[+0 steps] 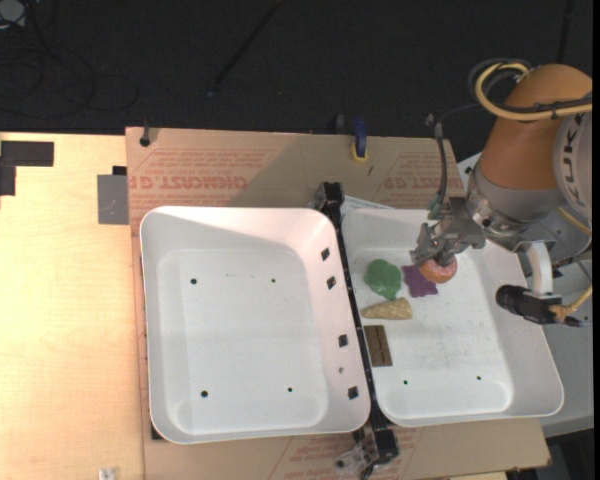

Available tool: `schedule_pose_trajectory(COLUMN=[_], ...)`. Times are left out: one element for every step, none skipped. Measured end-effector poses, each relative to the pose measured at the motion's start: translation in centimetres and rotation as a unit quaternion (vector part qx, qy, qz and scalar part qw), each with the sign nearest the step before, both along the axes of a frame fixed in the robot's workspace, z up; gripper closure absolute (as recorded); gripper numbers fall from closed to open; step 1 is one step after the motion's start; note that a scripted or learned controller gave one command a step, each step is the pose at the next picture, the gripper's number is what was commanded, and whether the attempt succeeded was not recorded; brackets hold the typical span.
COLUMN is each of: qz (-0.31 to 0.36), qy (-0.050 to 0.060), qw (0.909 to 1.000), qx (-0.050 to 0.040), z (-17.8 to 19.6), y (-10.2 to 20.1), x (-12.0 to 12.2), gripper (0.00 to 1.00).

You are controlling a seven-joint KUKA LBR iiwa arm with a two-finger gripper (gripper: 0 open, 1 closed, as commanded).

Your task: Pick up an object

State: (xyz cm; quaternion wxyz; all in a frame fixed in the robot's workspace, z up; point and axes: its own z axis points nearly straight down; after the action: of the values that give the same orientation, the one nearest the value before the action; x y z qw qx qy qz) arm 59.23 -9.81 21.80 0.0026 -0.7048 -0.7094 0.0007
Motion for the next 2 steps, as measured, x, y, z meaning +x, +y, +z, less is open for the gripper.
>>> schedule_pose_trajectory(qz=[-0.002, -0.002], qy=[-0.002, -0.002], qw=[1.0000, 1.0000], qx=[-0.0011, -0.0008], z=[1.4, 4.0], y=[0.5, 3.3], x=[-0.3, -1.4], gripper=[1.00, 1.00])
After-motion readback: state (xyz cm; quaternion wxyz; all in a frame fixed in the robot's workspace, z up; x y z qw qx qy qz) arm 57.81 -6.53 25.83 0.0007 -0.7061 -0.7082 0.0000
